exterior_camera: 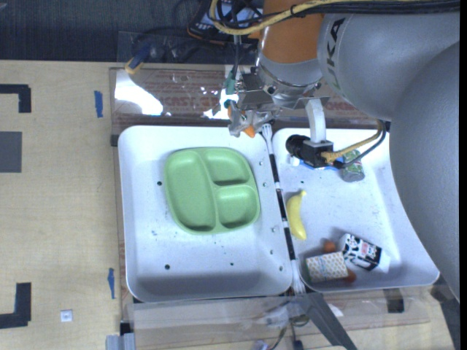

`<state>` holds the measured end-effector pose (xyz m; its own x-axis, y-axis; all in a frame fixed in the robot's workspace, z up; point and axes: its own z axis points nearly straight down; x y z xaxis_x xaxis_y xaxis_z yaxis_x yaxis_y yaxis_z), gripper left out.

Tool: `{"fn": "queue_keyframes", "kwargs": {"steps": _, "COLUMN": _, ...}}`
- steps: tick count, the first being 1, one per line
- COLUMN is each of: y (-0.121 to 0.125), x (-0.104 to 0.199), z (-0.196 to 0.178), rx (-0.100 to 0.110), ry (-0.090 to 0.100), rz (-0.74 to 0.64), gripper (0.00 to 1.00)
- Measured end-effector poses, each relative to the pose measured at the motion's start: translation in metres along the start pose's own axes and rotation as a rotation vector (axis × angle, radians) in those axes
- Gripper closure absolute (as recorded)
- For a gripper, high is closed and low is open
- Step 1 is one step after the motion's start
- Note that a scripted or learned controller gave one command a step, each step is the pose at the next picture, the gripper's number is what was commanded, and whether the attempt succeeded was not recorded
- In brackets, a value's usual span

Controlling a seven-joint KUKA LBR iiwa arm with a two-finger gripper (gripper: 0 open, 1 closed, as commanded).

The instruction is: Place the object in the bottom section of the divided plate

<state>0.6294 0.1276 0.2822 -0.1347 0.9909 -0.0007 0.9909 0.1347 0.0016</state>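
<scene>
Two white bins (139,268) share the worktop; the gripper (244,126) hovers at the far edge of the left bin, above the green plate (211,189), jaws unreadable.

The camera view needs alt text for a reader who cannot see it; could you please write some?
A grey robot arm's gripper hangs over the top edge of the left white bin, which holds a green divided plate. The right white bin holds a yellow banana, a black-and-white patterned carton and other small items.
</scene>
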Motion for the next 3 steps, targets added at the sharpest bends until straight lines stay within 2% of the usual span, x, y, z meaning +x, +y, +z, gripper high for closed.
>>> {"fn": "queue_keyframes", "kwargs": {"steps": 1, "y": -0.081, "x": 0.062, "z": 0.036, "rx": 0.005, "ry": 0.001, "rz": 0.135, "gripper": 1.00}}
{"fn": "queue_keyframes", "kwargs": {"steps": 2, "y": -0.080, "x": 0.062, "z": 0.036, "rx": 0.005, "ry": 0.001, "rz": 0.135, "gripper": 0.00}}
{"fn": "queue_keyframes", "kwargs": {"steps": 3, "y": -0.002, "x": 0.023, "z": 0.048, "rx": 0.001, "ry": 0.000, "rz": 0.048, "gripper": 0.00}}
